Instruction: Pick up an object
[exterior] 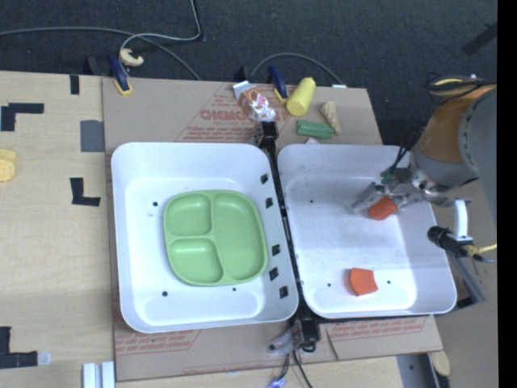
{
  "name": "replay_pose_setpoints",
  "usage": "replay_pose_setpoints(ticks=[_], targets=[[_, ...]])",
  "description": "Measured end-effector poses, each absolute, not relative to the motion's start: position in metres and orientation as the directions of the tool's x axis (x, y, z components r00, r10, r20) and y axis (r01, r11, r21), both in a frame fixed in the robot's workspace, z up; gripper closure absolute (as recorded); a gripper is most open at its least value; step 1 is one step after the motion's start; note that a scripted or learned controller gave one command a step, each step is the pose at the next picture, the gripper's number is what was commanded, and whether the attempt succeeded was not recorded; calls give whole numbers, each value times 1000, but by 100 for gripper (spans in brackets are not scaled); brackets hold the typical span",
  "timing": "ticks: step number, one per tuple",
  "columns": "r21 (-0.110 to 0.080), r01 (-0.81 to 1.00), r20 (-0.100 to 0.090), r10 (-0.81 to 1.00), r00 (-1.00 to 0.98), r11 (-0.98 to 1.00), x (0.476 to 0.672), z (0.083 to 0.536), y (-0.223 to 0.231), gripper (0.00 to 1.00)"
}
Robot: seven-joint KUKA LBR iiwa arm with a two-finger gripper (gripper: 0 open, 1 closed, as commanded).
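At right of centre in the frame, the tool (384, 200) is seen closed on a small orange piece (383, 209) just above the right bin (323, 241); a shallow pinch could let it be dropped.

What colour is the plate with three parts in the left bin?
Light green. The plate shows best in the camera view.

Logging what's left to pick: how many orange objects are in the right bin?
2. One orange piece lies mid-bin at the end effector; an orange block sits near the bin's front edge. The arm may hide more.
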State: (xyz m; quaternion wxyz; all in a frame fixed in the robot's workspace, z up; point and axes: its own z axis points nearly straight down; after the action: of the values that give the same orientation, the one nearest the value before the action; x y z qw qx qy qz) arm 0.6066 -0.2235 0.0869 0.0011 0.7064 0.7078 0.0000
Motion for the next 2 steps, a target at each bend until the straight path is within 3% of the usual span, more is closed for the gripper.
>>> replay_pose_setpoints(ticks=[1, 2], targets=[[6, 1000, -6, 1000, -3, 3, 608, 97, -224, 100], [5, 1000, 1, 1000, -3, 3, 630, 87, -139, 100]])
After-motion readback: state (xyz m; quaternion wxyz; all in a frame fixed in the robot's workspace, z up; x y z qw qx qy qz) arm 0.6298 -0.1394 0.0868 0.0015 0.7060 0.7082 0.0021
